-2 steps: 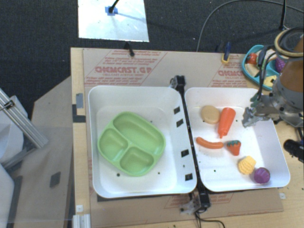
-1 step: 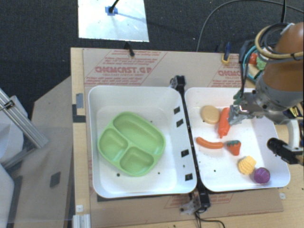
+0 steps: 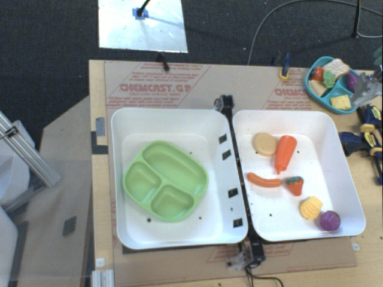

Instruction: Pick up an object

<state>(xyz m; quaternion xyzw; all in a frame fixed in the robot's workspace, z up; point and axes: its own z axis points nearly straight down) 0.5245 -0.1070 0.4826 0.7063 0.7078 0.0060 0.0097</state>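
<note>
Camera view, looking down on both bins: nothing has been lifted yet, as far as I can judge. Every candidate lies on the floor of the right white bin (image 3: 344, 160): a tan round plastic bun (image 3: 263, 143) touching an orange plastic carrot (image 3: 285, 152), an orange sausage-shaped toy (image 3: 264, 180), a small orange-and-teal piece (image 3: 294, 185), a yellow ribbed corn toy (image 3: 310, 207) and a purple round toy (image 3: 329, 220). A green sectioned plastic tray (image 3: 166, 181) sits in the left white bin (image 3: 128, 127). Whether my gripper is spread or closed, I cannot tell. The whole pick remains: approach, close, lift.
</note>
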